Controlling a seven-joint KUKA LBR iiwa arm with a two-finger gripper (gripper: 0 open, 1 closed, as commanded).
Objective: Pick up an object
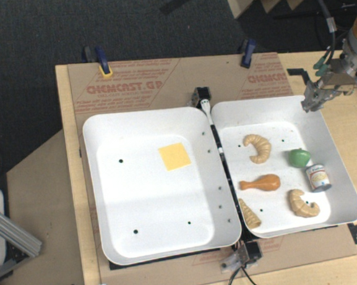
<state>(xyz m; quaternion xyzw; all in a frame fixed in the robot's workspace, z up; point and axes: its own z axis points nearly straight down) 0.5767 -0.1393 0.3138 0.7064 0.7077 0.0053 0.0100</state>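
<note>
In the right bin [335,156], lower right of the frame, we see two croissants [258,147] [304,203], a drumstick [261,183], a green ball [300,157], a small can [318,177] just below the ball, and a cone [249,214] at the bin's lower left edge, all apart from the gripper [314,100]. The gripper hangs over that bin's upper right corner at the frame's right edge with nothing between its fingers, though we cannot tell how it is set. The left bin [108,194] holds a yellow square [175,156], and both bins rest on a brown board [160,78] clamped at the top, with dark floor around it.
</note>
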